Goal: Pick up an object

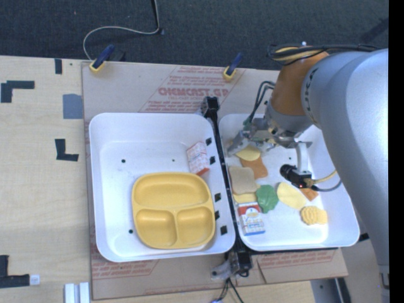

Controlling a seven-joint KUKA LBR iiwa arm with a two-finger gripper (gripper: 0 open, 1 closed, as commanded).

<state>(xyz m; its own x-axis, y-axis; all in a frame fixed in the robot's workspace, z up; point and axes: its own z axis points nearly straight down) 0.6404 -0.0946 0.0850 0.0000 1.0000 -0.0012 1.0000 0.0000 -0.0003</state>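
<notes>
Reaching arm: the grey KUKA arm with its orange band (291, 90) came in from the right and bent down over the far end of the right-hand shallow white bin (344, 229).
Claw: the two-finger gripper (249, 142) sat low among the items at that bin's far left corner; whether it was wide, narrow or holding anything could not be told.
Nearest item: a pale yellow rounded piece (249, 154) lay just below the gripper, touching an orange-brown wedge (258, 166).
Other pickable items: a tan toast-like slab (242, 180), a green leafy plastic piece (267, 197), a yellow oval piece (290, 196), a ridged yellow corn-like piece (314, 216) and a small red-and-white carton (251, 219) lay spread along the right bin's floor.
Left bin: the left-hand shallow white bin (107, 169) held a yellow three-compartment plastic tray (172, 209), with a small red-and-white box (197, 158) just beyond it near the dividing wall.
Bench edge: two blue-and-yellow clamps (101, 58) gripped the cardboard sheet (177, 90) under the bins.
</notes>
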